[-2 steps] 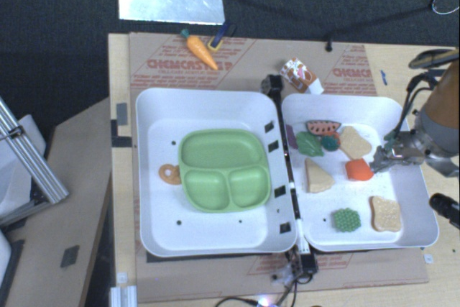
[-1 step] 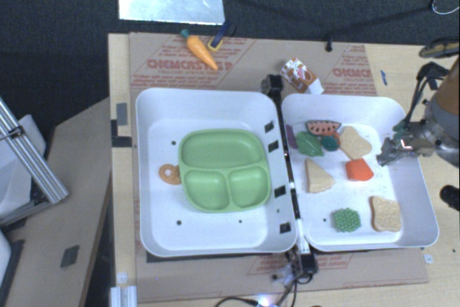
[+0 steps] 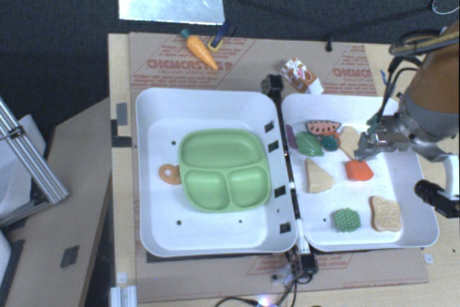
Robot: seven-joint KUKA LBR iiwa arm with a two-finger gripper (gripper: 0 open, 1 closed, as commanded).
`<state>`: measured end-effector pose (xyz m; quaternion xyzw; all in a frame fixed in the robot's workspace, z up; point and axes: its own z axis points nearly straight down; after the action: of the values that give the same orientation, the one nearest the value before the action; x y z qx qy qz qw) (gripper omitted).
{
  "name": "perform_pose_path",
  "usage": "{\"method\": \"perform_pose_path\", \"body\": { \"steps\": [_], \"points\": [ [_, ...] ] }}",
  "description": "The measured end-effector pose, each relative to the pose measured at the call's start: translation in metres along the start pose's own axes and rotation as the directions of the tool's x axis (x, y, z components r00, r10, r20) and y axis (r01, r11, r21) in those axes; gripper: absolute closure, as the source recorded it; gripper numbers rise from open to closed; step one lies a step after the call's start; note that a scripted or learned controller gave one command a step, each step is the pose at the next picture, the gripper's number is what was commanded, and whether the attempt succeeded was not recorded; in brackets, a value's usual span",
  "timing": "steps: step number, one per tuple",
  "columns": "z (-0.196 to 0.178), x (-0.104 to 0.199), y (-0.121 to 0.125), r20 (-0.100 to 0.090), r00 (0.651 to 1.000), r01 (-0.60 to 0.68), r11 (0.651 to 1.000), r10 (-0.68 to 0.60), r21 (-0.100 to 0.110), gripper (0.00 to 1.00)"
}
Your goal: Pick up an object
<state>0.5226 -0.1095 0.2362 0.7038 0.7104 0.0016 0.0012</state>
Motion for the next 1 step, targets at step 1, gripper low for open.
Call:
{"method": "perform_pose_path", "body": {
  "steps": [1],
  "points": [
    [0.0142,0.0542,0.0081,-0.001,1.000,0.000,1.000,0.000,0.003,1.00]
  ]
}}
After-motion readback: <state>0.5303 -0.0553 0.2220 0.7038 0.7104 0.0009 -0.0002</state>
